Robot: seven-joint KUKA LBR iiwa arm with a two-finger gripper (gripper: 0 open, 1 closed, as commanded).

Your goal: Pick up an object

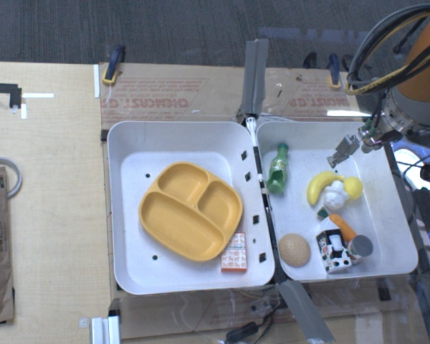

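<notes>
Worktop [43, 192] carries two shallow white bins side by side, their inner walls touching along a centre divider.

Left bin [129, 149]: a yellow three-compartment plate [190, 211] lies flat across the middle. A small red-and-white carton [234, 254] lies just beside the plate's near right corner, close to the bin's front wall. Open floor remains along the far wall and the left wall.

Right bin [308, 131]: contents crowd the near and middle parts. A green bottle [277, 169] lies near the divider wall. A yellow banana [331, 185] sits mid-bin, with a white lumpy item [335, 198] touching its near side. Toward the front: a tan round ball [294, 250] near the divider, a black-and-white printed box [332, 250], an orange item [342, 227] just behind that box, and a grey round item [360, 246] touching the box's right side. These last four are tightly grouped, leaving little room between them.

The claw [344, 150] hangs at the right bin's far right part, above bare floor, apart from the banana, which is the nearest object. Nothing is seen between its fingers; how far they are parted cannot be told. Black cables [387, 41] loop above the arm [416, 84]. Open floor lies along the right bin's far wall and right wall.
</notes>
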